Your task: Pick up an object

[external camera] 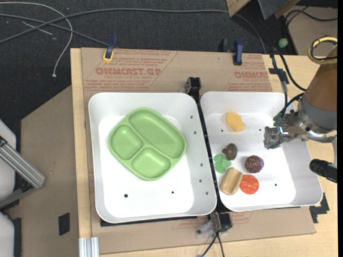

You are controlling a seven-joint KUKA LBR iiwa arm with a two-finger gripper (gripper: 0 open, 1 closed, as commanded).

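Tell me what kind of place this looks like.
Probably a robotics lab test bench: two white bins on a clamped board, loose cables on the floor, and toy food near the arm's claw.

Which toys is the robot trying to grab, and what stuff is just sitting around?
For the job, in the right bin:
gripper
yellow piece
brown piece
dark red ball
red round piece
tan cylinder
small green piece

Just lying about:
green divided plate
blue clamps
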